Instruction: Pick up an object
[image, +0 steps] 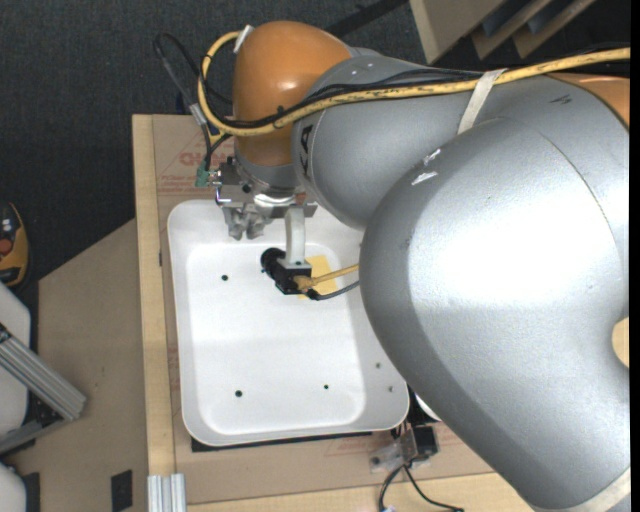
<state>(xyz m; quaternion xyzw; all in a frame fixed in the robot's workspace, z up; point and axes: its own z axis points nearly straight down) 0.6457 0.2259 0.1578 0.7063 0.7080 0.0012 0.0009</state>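
Item, left: counter (150, 330), brown-topped, carrying a shallow white bin (205, 340). The bin floor shows a few small dark dots, apparently holes or marks and not loose goods. Item, far end of the bin: claw (243, 230), hanging low over the bin's upper left part, under the orange band (275, 75) of the wrist. Whether the claw is wide or narrow cannot be told from this angle, and nothing is seen held in it. Item, just right of the claw: small pale yellow piece (319, 264), lying on the bin floor near the far right side and partly covered by robot fittings. It is taken to be the object to pick up, though its kind is too hidden to name. Item, right: grey arm (480, 260), large in the foreground, covering everything on that side. Step in hand, by judgement: approach, with no grasp made. Next move calls for shifting the claw right until it stands over the yellow piece, then lowering to the floor and closing on it before any lift.
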